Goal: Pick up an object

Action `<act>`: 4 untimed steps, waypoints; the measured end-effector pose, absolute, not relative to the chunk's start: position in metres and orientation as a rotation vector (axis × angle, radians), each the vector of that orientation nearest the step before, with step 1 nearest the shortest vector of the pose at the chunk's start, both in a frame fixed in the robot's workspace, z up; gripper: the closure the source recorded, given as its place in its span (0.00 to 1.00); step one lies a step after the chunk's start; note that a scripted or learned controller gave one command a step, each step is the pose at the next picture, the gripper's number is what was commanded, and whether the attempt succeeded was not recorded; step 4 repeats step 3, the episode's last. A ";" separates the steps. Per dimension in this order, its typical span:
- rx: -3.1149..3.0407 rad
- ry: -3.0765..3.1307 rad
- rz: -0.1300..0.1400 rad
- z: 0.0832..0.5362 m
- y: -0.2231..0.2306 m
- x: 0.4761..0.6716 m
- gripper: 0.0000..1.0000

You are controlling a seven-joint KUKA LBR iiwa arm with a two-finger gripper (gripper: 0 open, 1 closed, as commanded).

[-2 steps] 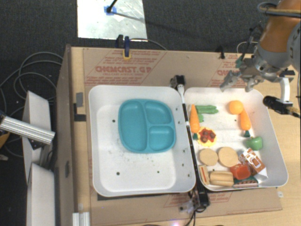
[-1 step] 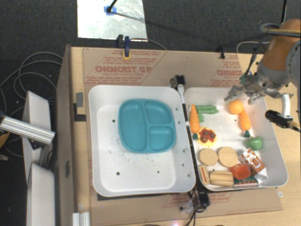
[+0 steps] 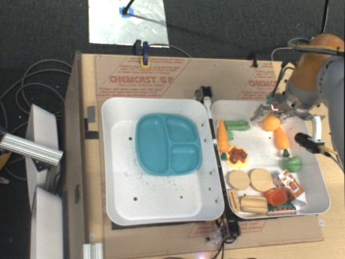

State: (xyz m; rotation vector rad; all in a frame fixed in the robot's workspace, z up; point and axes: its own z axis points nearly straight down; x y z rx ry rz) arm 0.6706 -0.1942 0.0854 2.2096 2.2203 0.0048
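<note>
My gripper (image 3: 276,111) hangs over the back of the right bin (image 3: 318,193), open, with its grey fingers (image 3: 259,113) spread to either side. Directly in front of it lies a small orange ball (image 3: 271,123), close to the fingertips but not between them. An orange carrot (image 3: 282,138) lies just beyond the ball, and a green piece (image 3: 291,163) sits below that. Nothing is held.
The right bin also holds a second carrot (image 3: 222,136) along its left wall, a green pickle (image 3: 237,125), a red-yellow piece (image 3: 237,155), two tan discs (image 3: 250,179), a bun (image 3: 253,204) and a red-white box (image 3: 285,186). The left bin (image 3: 116,193) holds a teal divided plate (image 3: 167,143).
</note>
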 end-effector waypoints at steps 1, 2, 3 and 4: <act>2.215 2.227 0.001 0.085 -0.158 0.662 0.00; 2.211 2.226 0.006 0.097 -0.159 0.663 1.00; 2.207 2.232 0.012 0.191 -0.071 0.638 1.00; 2.207 2.232 0.012 0.191 -0.071 0.638 1.00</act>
